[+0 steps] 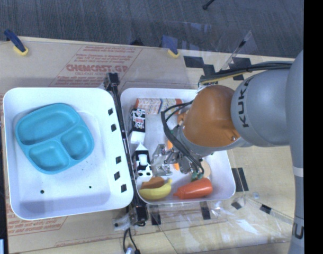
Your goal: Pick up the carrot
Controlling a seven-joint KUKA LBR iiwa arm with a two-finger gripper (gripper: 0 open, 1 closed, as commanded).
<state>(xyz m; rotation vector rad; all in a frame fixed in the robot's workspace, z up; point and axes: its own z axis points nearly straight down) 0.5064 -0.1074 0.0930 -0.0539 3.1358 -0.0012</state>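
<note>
Gripper (pixel 164 163) low in the right bin (pixel 223 169), hanging under my orange wrist band (pixel 209 121). Metal parts and cables crowd it from above, so I cannot tell how it is set, nor whether it touches anything. Nothing visibly caught in it.

Left to right across the tabletop (pixel 71 62): left bin (pixel 24 205) carries a blue divided plate (pixel 54 136), lying in its upper half. Right bin next, the two side by side. Along its left side, a small black-and-white carton (pixel 138 119) and a black-and-white patterned piece (pixel 143 165); a red-and-white box (pixel 157 106) lies at the top edge.

Bottom edge of right bin: banana (pixel 154 192) with a brown item (pixel 152 183) resting against its upper side. Just right of the banana, the carrot (pixel 195 189), orange-red. Its long axis runs nearly left to right, tilted slightly up toward the right. It lies below and to the right of my gripper, apart from it.
</note>
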